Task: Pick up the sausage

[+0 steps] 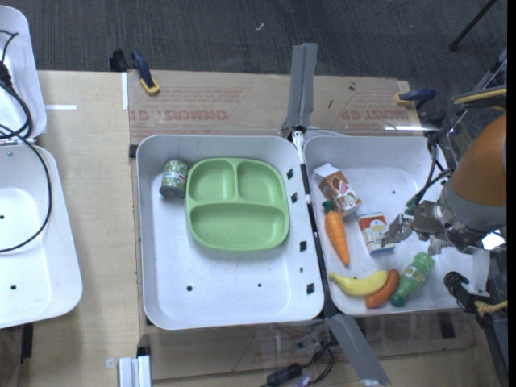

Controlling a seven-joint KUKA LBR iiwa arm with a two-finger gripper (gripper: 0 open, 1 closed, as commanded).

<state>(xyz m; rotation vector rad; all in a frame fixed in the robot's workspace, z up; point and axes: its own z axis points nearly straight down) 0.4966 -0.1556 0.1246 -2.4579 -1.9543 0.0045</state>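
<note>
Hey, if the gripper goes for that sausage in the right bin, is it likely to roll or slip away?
The sausage looks smooth and rounded, so it may slip between fingers. It lies wedged between the banana and the green bottle, which probably stops rolling but crowds the grasp. It looks like a light toy, likely easy to lift.

Two bins sit side by side on the worktop [89, 103]. In the left bin [161, 297] a divided plate [237, 204] lies toward the back, with a can [173, 178] just beside its left edge. In the right bin [387, 164] a carton [338, 189] lies at the back left, a carrot [336, 235] in front of it and a small box [375, 233] to the carrot's right. Along the front lie a banana [358, 283], the sausage [382, 289] touching its right end, and a bottle [412, 277] just right of the sausage. The gripper [397, 232] hangs just beside the small box's right edge.
</note>
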